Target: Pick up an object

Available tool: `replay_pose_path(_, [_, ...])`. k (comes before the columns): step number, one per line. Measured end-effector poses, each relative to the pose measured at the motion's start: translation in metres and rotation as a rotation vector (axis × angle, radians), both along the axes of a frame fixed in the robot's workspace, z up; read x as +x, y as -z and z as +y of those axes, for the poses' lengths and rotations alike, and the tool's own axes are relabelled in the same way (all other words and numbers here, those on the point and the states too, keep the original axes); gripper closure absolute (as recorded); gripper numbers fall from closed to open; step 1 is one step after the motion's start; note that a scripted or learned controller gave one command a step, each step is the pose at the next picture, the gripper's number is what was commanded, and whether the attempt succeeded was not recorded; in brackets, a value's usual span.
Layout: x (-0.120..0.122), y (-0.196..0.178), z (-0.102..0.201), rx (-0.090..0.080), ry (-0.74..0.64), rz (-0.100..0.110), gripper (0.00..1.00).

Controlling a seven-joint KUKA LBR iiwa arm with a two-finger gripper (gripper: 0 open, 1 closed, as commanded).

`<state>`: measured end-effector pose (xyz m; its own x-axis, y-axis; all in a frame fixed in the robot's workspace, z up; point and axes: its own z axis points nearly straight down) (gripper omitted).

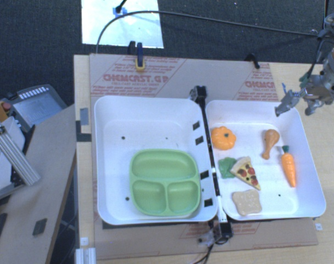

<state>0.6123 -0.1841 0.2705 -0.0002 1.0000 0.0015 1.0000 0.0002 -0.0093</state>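
The right bin holds several toy foods: an orange pumpkin, a chicken drumstick, a carrot, a pizza slice on a green leaf, and a slice of bread. My gripper hangs above the bin's far right corner, up and to the right of the drumstick. It is open, with nothing between its fingers.
A green divided plate lies in the left bin. Black clips join the bins along the middle wall. A cable runs across the dark floor behind the bench. A grey device sits at the left.
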Motion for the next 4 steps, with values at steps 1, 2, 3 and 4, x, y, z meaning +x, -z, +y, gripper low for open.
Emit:
replay_pose_path(1, [0.002, -0.007, 0.001, -0.002, -0.003, -0.011, 0.00])
replay_pose_path(2, [-0.002, 0.034, 0.005, -0.002, -0.002, -0.010, 0.00])
replay_pose_path(3, [0.004, 0.077, 0.010, -0.003, -0.004, -0.011, 0.00])
replay_pose_path(4, [0.005, 0.137, 0.008, -0.003, -0.002, -0.012, 0.00])
